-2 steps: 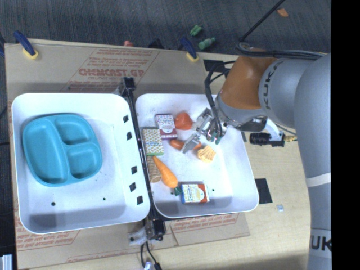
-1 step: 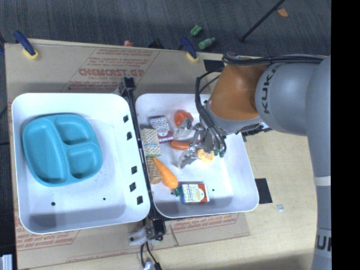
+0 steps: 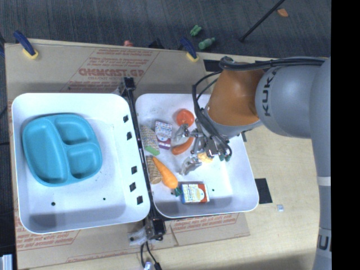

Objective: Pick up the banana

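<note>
A small yellow patch peeks out from under the wrist in the right bin. It may be the banana, and the rest of it is hidden by the arm. My gripper hangs low over the middle of that bin with its fingers spread open. An orange sausage-shaped piece lies in the gap between the fingertips, and I cannot tell whether they touch it. The yellow patch sits to the right of the fingertips, beneath the gripper's body.
Around the gripper lie a red tomato, a small packet, a corn-like piece, a carrot and a juice carton. The left bin holds a blue divided tray.
</note>
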`<state>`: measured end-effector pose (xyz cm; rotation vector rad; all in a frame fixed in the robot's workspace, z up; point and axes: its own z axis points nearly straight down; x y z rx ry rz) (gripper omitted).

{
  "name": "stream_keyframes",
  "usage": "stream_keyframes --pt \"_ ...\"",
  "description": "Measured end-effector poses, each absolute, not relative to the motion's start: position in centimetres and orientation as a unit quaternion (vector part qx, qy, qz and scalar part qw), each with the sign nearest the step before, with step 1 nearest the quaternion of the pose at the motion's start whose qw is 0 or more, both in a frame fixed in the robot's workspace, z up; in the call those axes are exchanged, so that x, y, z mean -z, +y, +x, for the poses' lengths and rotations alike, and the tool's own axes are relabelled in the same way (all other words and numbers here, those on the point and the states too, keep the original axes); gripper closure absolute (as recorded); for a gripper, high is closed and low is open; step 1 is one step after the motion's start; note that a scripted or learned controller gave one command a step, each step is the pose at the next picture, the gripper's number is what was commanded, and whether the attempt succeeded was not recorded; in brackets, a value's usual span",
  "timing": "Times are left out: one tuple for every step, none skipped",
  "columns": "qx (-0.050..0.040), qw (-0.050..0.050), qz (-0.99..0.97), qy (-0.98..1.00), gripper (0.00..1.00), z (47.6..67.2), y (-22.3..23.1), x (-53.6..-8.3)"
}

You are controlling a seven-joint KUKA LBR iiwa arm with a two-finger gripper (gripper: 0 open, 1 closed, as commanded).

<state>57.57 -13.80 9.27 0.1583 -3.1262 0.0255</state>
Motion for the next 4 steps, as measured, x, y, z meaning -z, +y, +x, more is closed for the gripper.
stream_keyframes --pt "-0.0012 -0.001 0.088 -0.996 0.00 61.3 -20.1 -15.2" --pt "0.0008 0.001 0.200 -0.980 0.00 60.4 -18.9 -9.2" --pt "0.0010 0.001 0.415 -0.910 0.00 58.3 -16.8 -9.2" --pt "0.0011 0.001 0.414 -0.910 1.00 58.4 -16.8 -10.2"
